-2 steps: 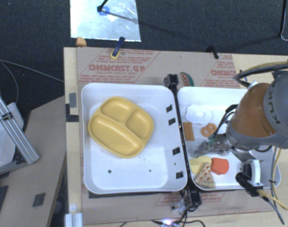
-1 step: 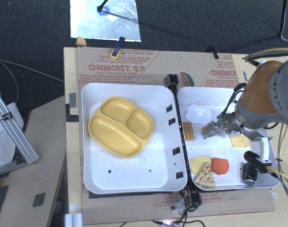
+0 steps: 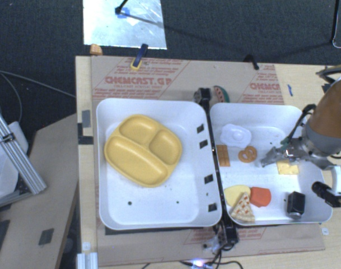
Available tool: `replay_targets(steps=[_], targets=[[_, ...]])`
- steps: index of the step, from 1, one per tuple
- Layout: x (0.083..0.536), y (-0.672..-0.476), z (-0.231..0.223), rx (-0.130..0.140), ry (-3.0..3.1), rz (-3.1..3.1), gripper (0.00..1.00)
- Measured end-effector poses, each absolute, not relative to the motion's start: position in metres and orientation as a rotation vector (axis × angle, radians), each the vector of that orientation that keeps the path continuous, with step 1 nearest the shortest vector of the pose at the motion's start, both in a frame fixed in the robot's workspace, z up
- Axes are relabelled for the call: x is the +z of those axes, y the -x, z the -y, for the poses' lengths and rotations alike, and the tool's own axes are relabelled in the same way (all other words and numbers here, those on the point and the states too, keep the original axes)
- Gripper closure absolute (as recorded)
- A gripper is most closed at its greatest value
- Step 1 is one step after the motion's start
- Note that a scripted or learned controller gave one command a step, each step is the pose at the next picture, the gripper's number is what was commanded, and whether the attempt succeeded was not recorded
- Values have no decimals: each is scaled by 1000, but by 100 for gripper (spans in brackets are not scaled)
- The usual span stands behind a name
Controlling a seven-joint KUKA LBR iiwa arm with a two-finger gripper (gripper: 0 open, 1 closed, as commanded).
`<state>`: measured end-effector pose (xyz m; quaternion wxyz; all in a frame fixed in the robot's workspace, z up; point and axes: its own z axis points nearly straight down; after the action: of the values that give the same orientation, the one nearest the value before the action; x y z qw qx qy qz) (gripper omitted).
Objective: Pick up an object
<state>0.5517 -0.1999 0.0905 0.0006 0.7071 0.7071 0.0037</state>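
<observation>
Gripper [image 3: 271, 158] low in right bin [image 3: 271, 112], can't tell if open or shut, nothing seen held. Tip near small donut [image 3: 248, 154] & yellow square [image 3: 288, 167]. Red piece [image 3: 260, 196], pizza slice [image 3: 243, 208] nearer front. Yellow tray [image 3: 143, 149] in left bin [image 3: 159, 212]. Cardboard [image 3: 138, 81] reads "CHEMCAST".

Grey arm [image 3: 321, 136] — orange band, seemingly a black cable.

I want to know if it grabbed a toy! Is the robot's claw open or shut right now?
Claw: can't be told from here. It sits low in the right bin, near the little brown ring, with nothing seen in its grip.
</observation>
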Motion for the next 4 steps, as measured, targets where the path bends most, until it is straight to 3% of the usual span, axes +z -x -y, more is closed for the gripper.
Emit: replay_targets(steps=[1,2,3,4], targets=[[90,-490,170,11,-2206,-2209,0],[115,-527,201,3,-2211,-2221,0],[106,-595,133,9,-2205,-2232,0],[95,-601,201,0,-2220,-2216,0]])
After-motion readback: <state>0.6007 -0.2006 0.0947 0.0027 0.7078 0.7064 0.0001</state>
